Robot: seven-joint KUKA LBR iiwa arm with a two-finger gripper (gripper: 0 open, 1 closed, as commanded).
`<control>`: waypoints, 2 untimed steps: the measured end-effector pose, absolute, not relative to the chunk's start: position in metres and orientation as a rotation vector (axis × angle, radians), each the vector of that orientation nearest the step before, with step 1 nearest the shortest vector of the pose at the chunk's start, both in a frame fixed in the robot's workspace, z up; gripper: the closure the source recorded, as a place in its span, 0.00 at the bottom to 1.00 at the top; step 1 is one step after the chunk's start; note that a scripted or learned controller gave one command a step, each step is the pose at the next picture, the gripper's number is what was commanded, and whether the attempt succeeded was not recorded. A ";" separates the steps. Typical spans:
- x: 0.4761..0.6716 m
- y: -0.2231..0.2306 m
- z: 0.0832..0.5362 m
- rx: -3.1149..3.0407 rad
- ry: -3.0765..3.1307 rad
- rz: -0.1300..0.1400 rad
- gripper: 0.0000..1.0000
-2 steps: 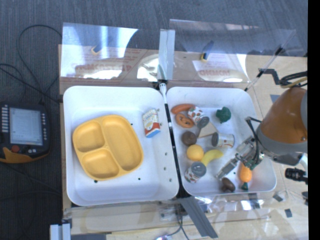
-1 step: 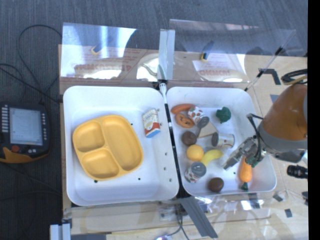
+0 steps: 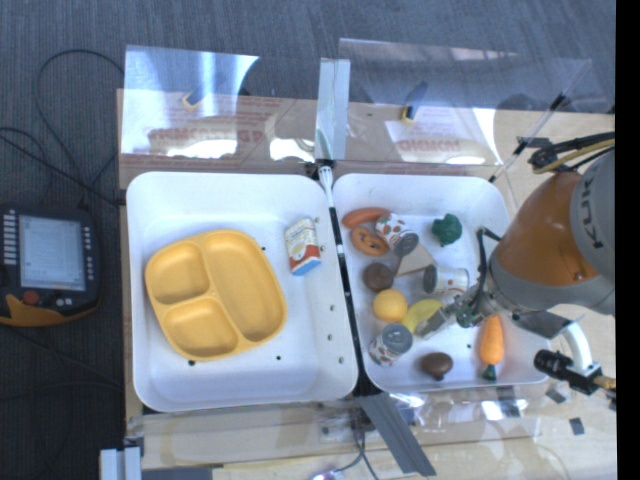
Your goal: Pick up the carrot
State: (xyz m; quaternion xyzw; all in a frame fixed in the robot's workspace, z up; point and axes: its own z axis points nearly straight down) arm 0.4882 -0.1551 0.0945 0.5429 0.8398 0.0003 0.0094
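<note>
The small orange plastic carrot (image 3: 490, 342) is seen lying in the right white bin (image 3: 500, 200), lower right of frame; the claw (image 3: 468, 313) is poised just beside it (its opening cannot be told).

I'm seeing glossy white plastic on the two shallow bins (image 3: 150, 388), a smooth matt yellow plastic divided tray (image 3: 213, 292), clear shiny plastic panels (image 3: 185, 68) behind, and rough grey carpet (image 3: 60, 28).
</note>
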 end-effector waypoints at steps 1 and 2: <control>0.486 -0.152 0.090 1.696 2.633 0.001 0.00; 0.487 -0.198 0.089 1.132 2.918 0.000 0.00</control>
